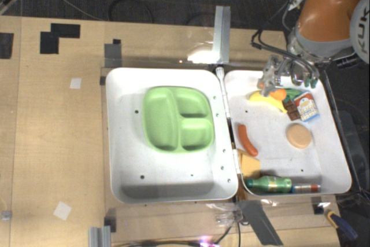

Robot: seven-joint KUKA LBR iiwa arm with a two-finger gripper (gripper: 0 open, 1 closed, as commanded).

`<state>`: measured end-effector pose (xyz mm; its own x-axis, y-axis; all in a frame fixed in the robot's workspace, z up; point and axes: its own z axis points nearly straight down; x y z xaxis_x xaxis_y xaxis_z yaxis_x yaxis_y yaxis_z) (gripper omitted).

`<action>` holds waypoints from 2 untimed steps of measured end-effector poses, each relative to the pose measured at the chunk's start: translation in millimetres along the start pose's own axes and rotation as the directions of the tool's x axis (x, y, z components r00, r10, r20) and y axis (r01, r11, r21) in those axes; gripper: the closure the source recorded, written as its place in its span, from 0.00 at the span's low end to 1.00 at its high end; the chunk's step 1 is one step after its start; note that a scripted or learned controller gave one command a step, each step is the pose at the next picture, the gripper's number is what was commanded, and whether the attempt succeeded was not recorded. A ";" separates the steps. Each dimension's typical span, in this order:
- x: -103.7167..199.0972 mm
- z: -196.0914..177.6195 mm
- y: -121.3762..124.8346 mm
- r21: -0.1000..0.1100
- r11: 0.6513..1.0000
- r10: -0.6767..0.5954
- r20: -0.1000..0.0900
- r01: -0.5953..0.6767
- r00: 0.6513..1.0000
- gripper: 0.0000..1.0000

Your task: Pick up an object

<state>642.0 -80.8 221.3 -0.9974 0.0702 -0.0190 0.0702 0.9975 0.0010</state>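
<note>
My gripper [277, 84] hangs low over the far side of the right bin [329, 147]. It is just above a small orange piece [279, 94] and a yellow banana [263, 99]. Beside them lie a green item [293, 95], a red, white and blue packet [306, 107] and a tan round bun [299, 136]. A red sausage [248, 140] lies near the bin's left wall. Along the near wall rest a green bottle [269, 184], a yellow wedge [250, 165] and a thin red stick [306, 187]. Nothing shows as lifted off the bin floor.
The left bin [124, 170] holds a green divided plate [176, 118]. A grey metal post [222, 32] stands behind the divider between the bins. The arm's orange band [326, 6] and its cables crowd the far right corner.
</note>
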 end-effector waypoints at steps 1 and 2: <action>54.0 25.8 34.4 -0.003 0.994 -0.106 -0.013 0.106 0.994 1.00; -19.7 35.6 108.2 -0.004 0.999 -0.036 -0.010 0.036 0.999 1.00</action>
